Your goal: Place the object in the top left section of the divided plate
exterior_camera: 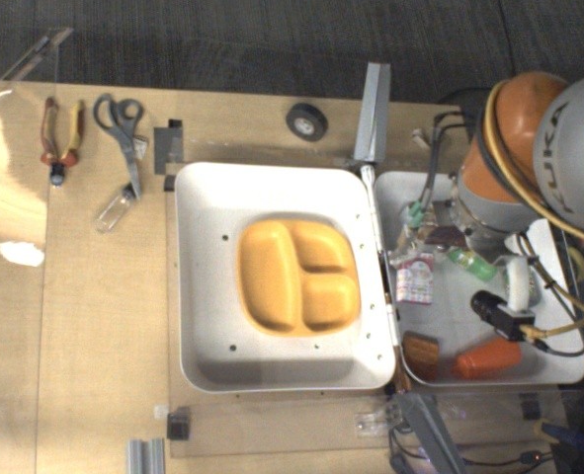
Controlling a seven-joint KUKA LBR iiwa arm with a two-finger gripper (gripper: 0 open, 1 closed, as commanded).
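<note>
**Arm over right bin, plate still bare**

Gripper (440, 227) sits low in the right bin (568, 368), under the wrist; can't tell its state or whether it has anything. Clutter crowds it: a patterned packet (414, 282) and a green item (472, 262) just beside it, an orange object (487, 358) and a brown block (422, 350) nearer the bin's front wall. Which one is the target is unclear. The yellow plate (298, 275) lies mid left bin (208, 265), sections unfilled.

Risks, as I judge them: tight clutter invites a wrong or double pick; dangling cables (543, 319) could snag.
</note>
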